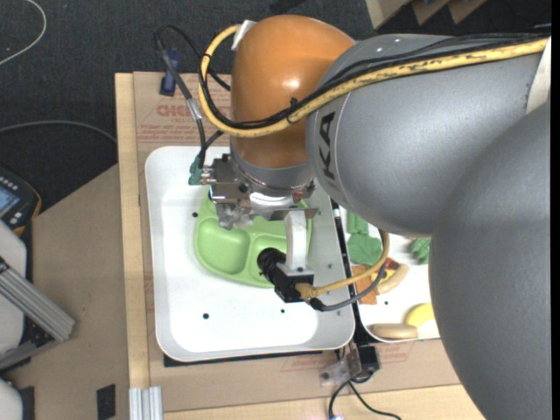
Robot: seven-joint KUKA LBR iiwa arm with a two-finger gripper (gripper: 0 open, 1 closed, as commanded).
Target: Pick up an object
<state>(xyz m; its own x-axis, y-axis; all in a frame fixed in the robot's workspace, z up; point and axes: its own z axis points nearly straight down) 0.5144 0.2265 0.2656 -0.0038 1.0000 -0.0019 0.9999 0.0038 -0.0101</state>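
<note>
Over the left bin, the grey arm with its orange band reaches down, and the pincer sits low upon a light green moulded object lying near the bin's middle; whether it is spread or pressed together cannot be told. Toward the desk's right edge, the right bin holds a green leafy piece and a yellow item.

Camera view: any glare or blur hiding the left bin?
Camera view: soft glare on the orange band and the left bin's white floor; the arm's shadow falls near the light green object; the near grey arm looks slightly soft.
</note>
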